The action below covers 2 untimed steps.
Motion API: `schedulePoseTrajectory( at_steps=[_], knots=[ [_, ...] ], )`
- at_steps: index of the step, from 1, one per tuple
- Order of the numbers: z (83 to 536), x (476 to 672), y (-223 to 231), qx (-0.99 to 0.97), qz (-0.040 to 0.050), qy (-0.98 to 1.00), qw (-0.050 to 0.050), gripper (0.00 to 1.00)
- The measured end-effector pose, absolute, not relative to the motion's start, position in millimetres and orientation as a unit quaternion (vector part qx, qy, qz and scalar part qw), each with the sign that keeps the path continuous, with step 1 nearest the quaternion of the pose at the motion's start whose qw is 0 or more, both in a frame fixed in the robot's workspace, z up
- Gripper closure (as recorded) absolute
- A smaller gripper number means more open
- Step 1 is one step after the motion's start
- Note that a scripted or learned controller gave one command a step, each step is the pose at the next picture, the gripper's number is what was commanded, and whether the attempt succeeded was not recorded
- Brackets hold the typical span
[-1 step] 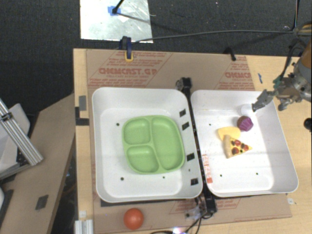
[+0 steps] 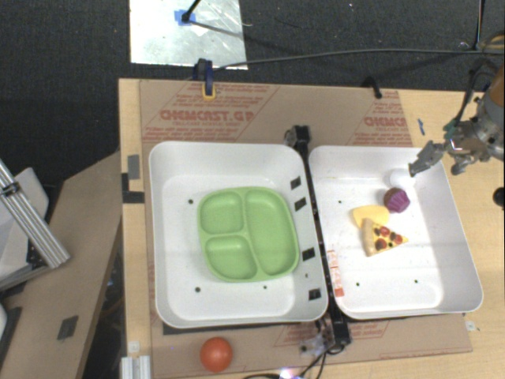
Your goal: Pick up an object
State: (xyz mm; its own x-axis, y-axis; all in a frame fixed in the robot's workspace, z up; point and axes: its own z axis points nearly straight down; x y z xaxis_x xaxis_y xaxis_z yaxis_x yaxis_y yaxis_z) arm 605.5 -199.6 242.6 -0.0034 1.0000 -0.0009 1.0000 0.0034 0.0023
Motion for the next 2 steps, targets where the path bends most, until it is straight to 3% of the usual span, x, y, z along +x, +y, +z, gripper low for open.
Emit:
schedulePoseTrajectory(
  at_steps=[2],
  knots=[
    [137,590.1,-199,0.706,-0.0006,0.708,-0.001,0.0]
  ],
)
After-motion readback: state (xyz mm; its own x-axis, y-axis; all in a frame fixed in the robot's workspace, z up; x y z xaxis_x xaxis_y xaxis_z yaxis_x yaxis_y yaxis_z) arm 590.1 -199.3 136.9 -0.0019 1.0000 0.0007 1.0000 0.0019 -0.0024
